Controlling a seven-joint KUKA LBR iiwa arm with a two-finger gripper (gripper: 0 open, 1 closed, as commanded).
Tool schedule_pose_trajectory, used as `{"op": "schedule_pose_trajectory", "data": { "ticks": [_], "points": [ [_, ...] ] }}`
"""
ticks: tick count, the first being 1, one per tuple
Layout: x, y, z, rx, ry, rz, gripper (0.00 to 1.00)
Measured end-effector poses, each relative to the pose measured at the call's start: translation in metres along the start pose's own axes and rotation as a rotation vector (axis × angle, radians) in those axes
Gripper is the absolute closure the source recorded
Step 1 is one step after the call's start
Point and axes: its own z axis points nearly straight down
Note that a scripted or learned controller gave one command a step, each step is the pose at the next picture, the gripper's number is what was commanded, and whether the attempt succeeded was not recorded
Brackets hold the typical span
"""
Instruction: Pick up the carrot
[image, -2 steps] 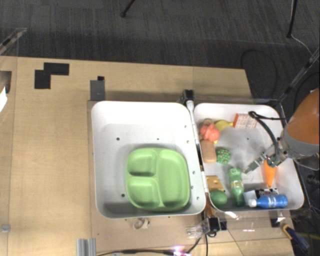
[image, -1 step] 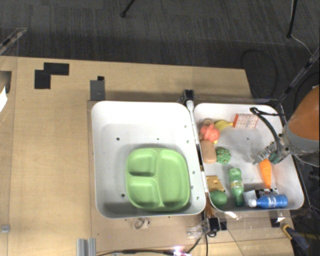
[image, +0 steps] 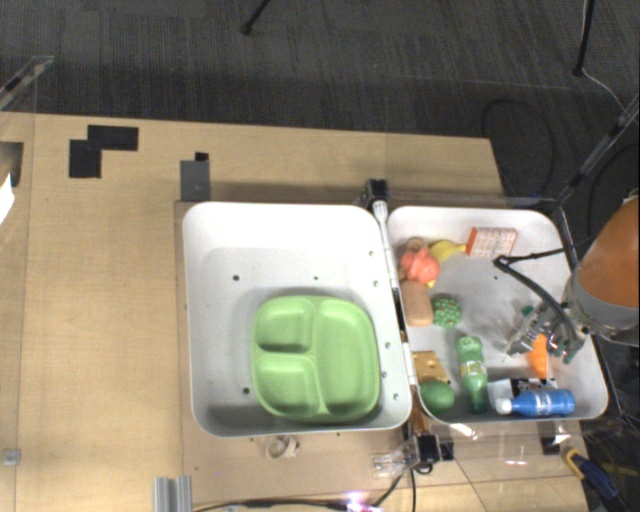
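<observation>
Two bins on the worktop (image: 100, 330): the left bin (image: 215, 250) has one green tray (image: 315, 355), the right bin (image: 480, 222) about ten items. One carrot (image: 540, 357), long axis roughly 12-to-6, stands near the right bin's 4 o'clock edge (little room there), between the pincer (image: 542, 340) fingers, which close on it.

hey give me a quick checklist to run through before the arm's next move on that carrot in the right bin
1. Target found: small orange carrot lies near the right side of the shallow white right bin: ok.
2. Two-finger gripper is positioned at the carrot: ok.
3. Carrot seated between the fingers: cannot tell.
4. Blue and white bottle lies just below the carrot, close enough to bump: not ok.
5. Green bottle sits apart to the left: ok.
6. Black cable runs near the gripper: cannot tell.
</observation>
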Motion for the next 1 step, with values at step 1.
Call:
{"op": "schedule_pose_trajectory", "data": {
  "ticks": [1],
  "points": [
    [-0.0036, 0.0033, -0.0125, -0.005, -0.011, -0.002, 1.0]
  ]
}}
